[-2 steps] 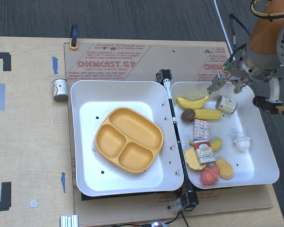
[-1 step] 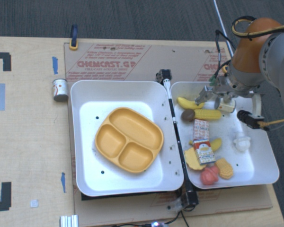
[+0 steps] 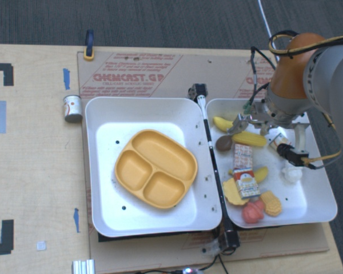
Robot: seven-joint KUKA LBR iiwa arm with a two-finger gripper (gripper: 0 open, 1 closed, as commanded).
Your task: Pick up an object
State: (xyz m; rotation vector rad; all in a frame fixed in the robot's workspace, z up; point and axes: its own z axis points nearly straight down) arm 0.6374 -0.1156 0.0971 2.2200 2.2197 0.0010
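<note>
Gripper (image 3: 247,124) over long yellow banana (image 3: 248,139)

small can (image 3: 72,108) left of left bin (image 3: 97,124)

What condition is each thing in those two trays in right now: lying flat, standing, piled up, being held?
Yellow three-compartment plastic plate: flat, right way up, compartments bare.
Yellow toy banana: lying on its side, just below the tool.
Small red-and-white carton: lying atop other toy food.
Pink toy strawberry: resting on the right bin floor.
</note>
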